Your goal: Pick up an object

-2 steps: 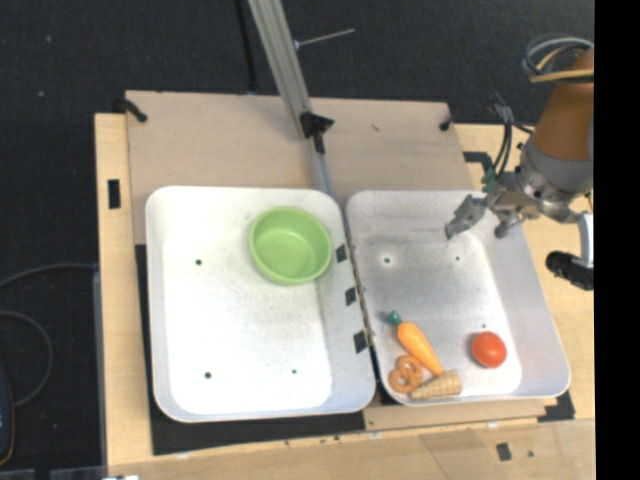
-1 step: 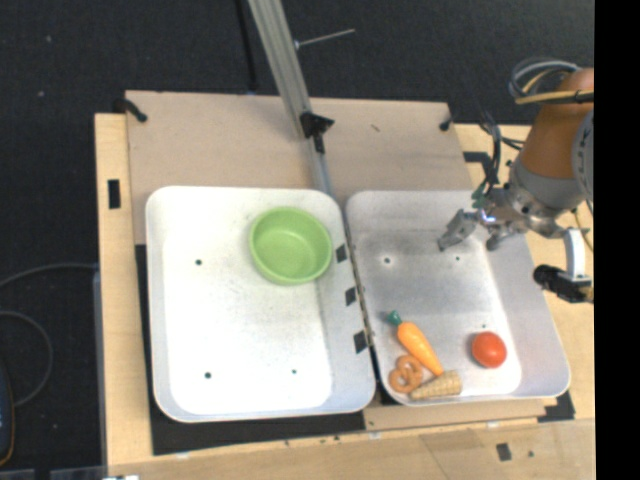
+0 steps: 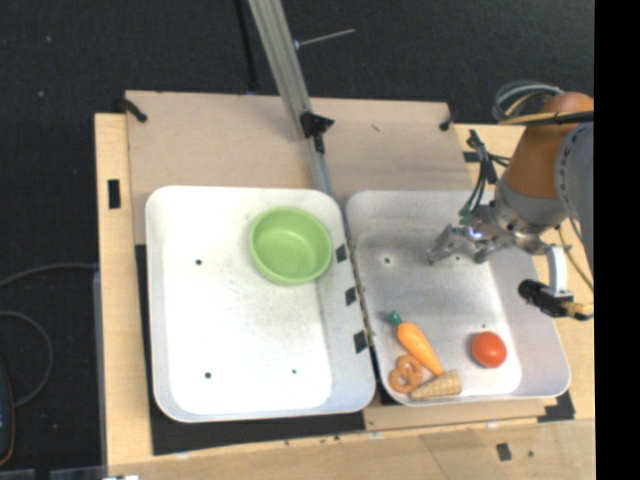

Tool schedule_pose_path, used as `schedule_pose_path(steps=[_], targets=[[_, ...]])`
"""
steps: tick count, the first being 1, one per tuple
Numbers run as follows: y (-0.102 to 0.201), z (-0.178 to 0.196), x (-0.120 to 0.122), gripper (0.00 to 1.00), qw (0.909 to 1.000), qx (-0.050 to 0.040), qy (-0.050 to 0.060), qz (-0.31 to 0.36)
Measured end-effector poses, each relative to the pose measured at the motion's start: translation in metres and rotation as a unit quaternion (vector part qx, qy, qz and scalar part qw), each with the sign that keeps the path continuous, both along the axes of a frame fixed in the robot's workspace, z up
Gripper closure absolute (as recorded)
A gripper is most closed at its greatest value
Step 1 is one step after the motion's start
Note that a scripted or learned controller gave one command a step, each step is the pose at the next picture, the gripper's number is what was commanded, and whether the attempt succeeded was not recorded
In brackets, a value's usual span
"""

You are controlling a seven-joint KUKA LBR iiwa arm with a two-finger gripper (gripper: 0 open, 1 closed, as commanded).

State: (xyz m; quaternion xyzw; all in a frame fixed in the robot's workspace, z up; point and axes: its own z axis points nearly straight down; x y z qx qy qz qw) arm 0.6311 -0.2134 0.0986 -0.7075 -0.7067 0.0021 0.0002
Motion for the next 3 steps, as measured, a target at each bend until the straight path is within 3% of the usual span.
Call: schedule_pose_path(steps=[1, 3], targets=[[-0.001, 0.015, 0.002, 1.00, 1.0000, -0.0012, -0.004, 0.000], [-0.013, 0.109, 0.011, 1.00, 1.0000, 0.0001, -0.005, 0.001]])
